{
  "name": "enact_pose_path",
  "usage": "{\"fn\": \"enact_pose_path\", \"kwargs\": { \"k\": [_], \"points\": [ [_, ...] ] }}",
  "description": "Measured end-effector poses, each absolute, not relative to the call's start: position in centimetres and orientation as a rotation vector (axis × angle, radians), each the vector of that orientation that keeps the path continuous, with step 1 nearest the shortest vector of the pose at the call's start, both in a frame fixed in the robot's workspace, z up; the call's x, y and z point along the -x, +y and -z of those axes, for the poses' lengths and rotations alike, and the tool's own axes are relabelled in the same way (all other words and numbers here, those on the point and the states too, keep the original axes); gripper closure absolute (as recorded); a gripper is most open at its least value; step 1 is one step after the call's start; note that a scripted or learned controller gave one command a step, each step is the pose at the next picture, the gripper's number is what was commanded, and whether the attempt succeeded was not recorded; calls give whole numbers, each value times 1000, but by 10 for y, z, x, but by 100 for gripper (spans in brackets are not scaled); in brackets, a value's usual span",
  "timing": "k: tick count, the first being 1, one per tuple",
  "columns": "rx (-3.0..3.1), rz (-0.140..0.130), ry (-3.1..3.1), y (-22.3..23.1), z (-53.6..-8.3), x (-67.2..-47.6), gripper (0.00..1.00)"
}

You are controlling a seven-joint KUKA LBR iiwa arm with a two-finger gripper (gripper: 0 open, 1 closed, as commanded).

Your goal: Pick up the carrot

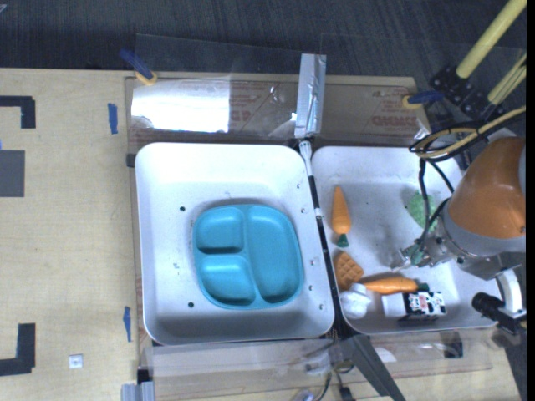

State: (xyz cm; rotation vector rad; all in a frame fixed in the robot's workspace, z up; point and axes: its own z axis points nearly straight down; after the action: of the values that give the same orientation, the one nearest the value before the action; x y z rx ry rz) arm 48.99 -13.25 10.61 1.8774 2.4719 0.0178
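The arm's orange-banded wrist (493, 195) looms nearest, hiding the hand (418, 256), so its opening cannot be told. Just below it the carrot (391, 286) lies flat in the right bin (368, 164), ungrasped.

We've got a chunky grey arm (493, 245) here with a fat orange band (491, 192) round it, plus black and yellow cables (443, 144) looping off the top.
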Motion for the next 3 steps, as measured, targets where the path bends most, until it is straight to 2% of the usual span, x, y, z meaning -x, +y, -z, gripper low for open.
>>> {"fn": "enact_pose_path", "kwargs": {
  "k": [1, 2, 3],
  "points": [
    [-1878, -17, 2474, -132, -105, -489, 0],
    [-1950, -4, 2454, -117, -87, -481, 0],
    [-1518, -4, 2740, -108, -88, -483, 0]
  ]
}}
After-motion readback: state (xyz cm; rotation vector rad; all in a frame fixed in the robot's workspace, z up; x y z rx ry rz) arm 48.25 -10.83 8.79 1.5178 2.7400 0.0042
